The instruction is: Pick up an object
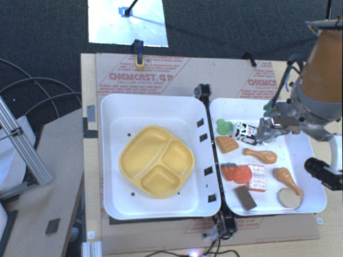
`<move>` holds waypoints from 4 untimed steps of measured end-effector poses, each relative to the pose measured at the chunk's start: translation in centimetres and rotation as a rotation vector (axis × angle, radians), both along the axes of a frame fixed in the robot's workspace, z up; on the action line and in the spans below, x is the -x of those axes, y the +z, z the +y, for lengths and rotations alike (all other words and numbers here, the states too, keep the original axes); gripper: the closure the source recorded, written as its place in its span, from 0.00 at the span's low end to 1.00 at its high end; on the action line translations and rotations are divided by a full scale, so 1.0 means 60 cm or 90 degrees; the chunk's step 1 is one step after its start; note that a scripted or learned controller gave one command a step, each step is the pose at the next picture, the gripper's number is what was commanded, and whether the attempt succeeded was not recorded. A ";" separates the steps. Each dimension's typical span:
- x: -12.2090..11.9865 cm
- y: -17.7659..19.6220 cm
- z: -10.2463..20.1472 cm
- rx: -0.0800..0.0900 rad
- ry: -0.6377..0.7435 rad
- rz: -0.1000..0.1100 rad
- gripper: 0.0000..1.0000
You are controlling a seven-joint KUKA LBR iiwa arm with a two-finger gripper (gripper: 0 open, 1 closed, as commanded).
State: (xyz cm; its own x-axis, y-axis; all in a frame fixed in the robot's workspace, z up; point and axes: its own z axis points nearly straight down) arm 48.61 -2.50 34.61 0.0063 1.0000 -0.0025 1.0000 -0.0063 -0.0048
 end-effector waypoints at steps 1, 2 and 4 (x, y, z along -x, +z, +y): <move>-0.003 0.025 0.008 -0.002 0.006 -0.007 1.00; -0.005 0.044 0.008 -0.002 0.007 -0.009 1.00; -0.002 0.262 0.133 -0.004 0.011 -0.013 1.00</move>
State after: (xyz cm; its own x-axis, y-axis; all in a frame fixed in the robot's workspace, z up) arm 48.71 5.50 50.32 -0.0102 0.9999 0.0040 0.9998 0.0101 0.0162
